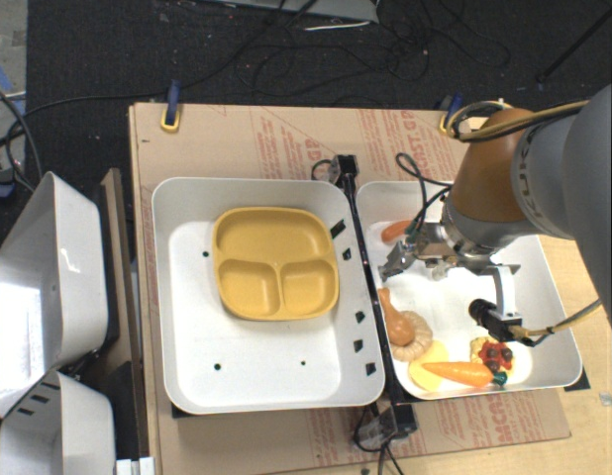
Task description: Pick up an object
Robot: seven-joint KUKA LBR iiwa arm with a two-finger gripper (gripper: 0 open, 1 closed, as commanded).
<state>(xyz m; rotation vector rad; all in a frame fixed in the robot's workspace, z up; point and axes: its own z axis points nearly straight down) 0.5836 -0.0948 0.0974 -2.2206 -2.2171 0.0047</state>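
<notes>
Nearest the cam, at the front of the right bin (559, 364): an orange carrot (455, 372) lying on a yellow piece (425, 364), w/ a small red-and-dark toy (496, 354) just beside its right end. Just behind, a tan drumstick-like item (405, 330) close to the divider betw. the bins. Further back, a red-orange object (395, 232) near the bin's far-left corner, partly hidden by the arm.

The gripper (420, 257) sits mid-bin, low over the white floor, betw. the drumstick and the red-orange object; can't tell whether it's touching either. Its state: can't tell, the wrist and cabling cover it. Nothing visibly held.

Left bin (177, 295): a yellow divided plate (276, 263), well apart from the arm, untouched.

Progress, as a judgement: pick not yet done. All items lie in the bins, none lifted. Left to do: close on one item, prob. a near one, and raise it clear.

Far edge: clamps and cables on the surface (237, 127).
</notes>
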